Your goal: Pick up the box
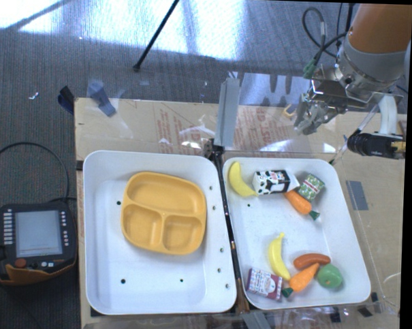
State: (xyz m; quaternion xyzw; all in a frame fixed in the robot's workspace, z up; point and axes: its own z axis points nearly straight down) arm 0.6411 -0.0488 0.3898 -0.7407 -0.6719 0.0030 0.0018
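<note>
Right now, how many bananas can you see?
2, both in the right bin. One banana lies at its far left corner beside the milk carton. The other banana lies nearer the front, left of the carrot.

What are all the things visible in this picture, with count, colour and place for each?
White shallow bins: 2, white, side by side on the bench.
Yellow divided plastic tray: 1, yellow, left bin.
Bananas: 2, yellow, right bin, one far, one near.
Black-and-white carton box: 1, right bin, far side.
Green box: 1, right bin, far side.
Red box: 1, right bin, near edge.
Carrots: 2, orange, right bin.
Sausage: 1, orange-red, right bin.
Green fruit: 1, right bin.
Pendant: 1, grey-orange, floor left.
Gripper: 1, grey, above the right bin's far edge.
</note>
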